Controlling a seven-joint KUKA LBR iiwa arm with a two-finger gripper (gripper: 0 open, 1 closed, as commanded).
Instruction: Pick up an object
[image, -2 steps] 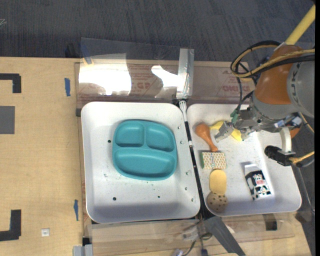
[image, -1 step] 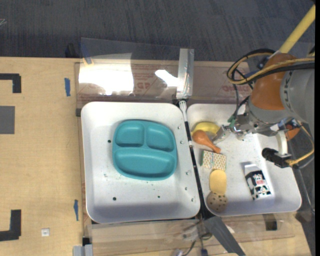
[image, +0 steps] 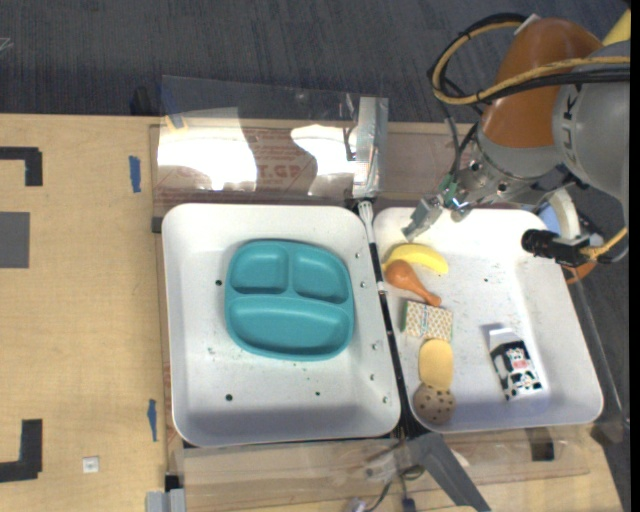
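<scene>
My gripper (image: 428, 214) hangs over the far left corner of the right bin (image: 560, 330), with nothing visibly held in it. Just below it and to the left lies a yellow banana (image: 420, 259), resting against an orange carrot-shaped toy (image: 408, 279). Further toward the front sit a patterned square pouch (image: 429, 322), a yellow oval piece (image: 435, 362) and a brown speckled cookie (image: 434, 402). A white and black packet (image: 513, 362) lies at the bin's front right.
The left bin (image: 190, 300) holds a teal divided plate (image: 290, 299). A clear plastic sheet (image: 260, 150) stands behind the bins. The arm's orange band (image: 535, 60) and yellow cable loop are above the right bin's far edge.
</scene>
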